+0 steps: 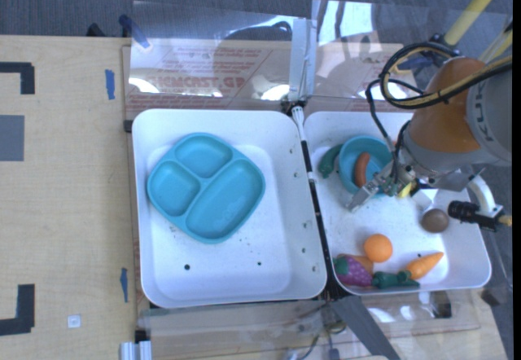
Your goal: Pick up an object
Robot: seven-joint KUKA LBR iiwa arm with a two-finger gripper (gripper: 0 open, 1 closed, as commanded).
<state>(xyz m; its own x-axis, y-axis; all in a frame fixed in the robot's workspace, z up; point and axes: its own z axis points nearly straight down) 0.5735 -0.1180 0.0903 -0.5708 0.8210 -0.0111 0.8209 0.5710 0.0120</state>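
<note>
The wooden bench (57,212) carries two shallow white bins side by side. The left bin (163,273) holds one thing, a light blue divided plate (206,185) with three compartments, lying flat near its middle. The right bin (468,265) is the busy one. The grey arm (456,118), with its orange band, reaches over its upper part from the right, cables looping above it.

Under the arm, at the bin's upper left, a small blue bowl (358,159) lies tipped on its side with something orange-red inside it, and a dark green piece (328,163) touches its left rim. The gripper (376,187) hangs just below the bowl's lower edge; its fingers stand slightly apart with nothing between them.

Along the lower edge of that bin lie the toy foods: an orange ball (378,248), round and smooth, by itself near the middle; below it a purple bunch of grapes (352,270) beside a green piece (392,278); then an orange carrot (425,265), pointing up to the right. A brown, rounded lump (435,221) sits apart near the right wall.
</note>
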